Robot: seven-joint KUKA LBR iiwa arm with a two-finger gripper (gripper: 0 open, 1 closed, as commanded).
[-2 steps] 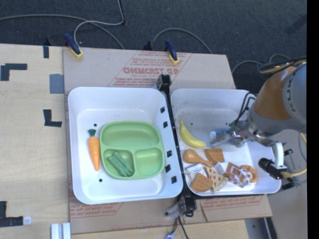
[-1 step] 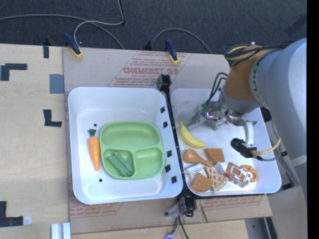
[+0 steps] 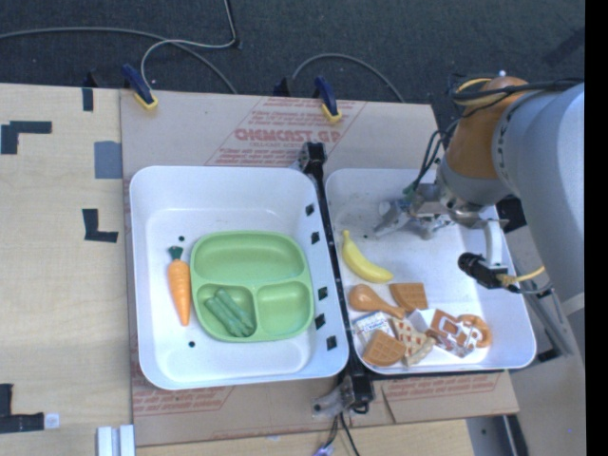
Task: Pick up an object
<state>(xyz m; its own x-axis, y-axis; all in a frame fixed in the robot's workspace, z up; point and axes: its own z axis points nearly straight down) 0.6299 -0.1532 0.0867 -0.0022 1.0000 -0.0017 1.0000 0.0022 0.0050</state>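
**Reporter:** White plastic, two shallow bins side by side on a tan surface (image 3: pixel 57 283). Where is your hand?

**Arm:** My hand (image 3: pixel 397 218) sits low in the upper part of the right bin (image 3: pixel 518 350), above its white floor. I reach in from the right, grey with an orange band (image 3: pixel 472 141) above the wrist. From this angle I cannot tell how the hand is set, and nothing is seen held in it.

**Reporter:** What lies nearest to it?

**Arm:** A banana (image 3: pixel 362 258), just below and to the left of my hand, close to the wall between the bins and apart from the hand. Further down the same bin are a brown spoon-shaped piece (image 3: pixel 370 300), an orange wedge (image 3: pixel 409 295), a waffle-like piece (image 3: pixel 385 348) and a pretzel (image 3: pixel 462 332), clustered along the bin's near edge.

**Reporter:** And the left bin?

**Arm:** The left bin (image 3: pixel 152 193) holds a green divided plate (image 3: pixel 275 264) with green beans (image 3: pixel 228 312) in its lower left compartment. A carrot (image 3: pixel 180 286) lies upright beside the plate's left edge, on the bin floor. Blue clamps (image 3: pixel 139 84) grip the cardboard sheet (image 3: pixel 237 131) behind the bins.
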